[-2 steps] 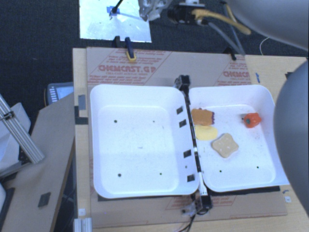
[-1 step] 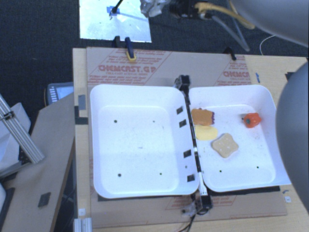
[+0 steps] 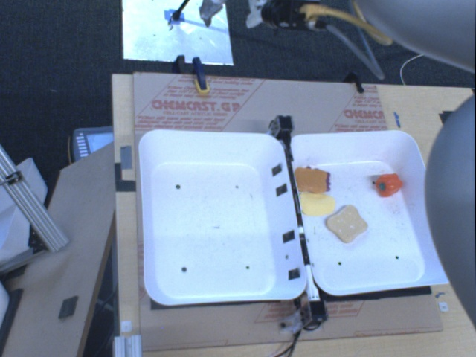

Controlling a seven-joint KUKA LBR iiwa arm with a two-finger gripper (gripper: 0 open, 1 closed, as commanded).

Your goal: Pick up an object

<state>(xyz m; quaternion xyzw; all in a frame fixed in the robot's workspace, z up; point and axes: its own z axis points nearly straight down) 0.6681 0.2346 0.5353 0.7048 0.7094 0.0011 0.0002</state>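
Camera view gave you two white bins: the right bin [image 3: 405, 151] held an orange-brown slab [image 3: 312, 179], a yellow disc [image 3: 318, 204], a tan toast-shaped piece [image 3: 346, 223] and a small orange-red object [image 3: 387, 184]. Above the bench, the gripper [image 3: 233, 4] hung with its claw's width impossible to tell.

"CHEMCAST" (red print, repeated) on board [image 3: 223, 99]

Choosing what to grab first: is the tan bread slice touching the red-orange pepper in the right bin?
Apart. In the camera view, the tan bread slice lies low in the right bin, and bare white floor separates it from the red-orange pepper.
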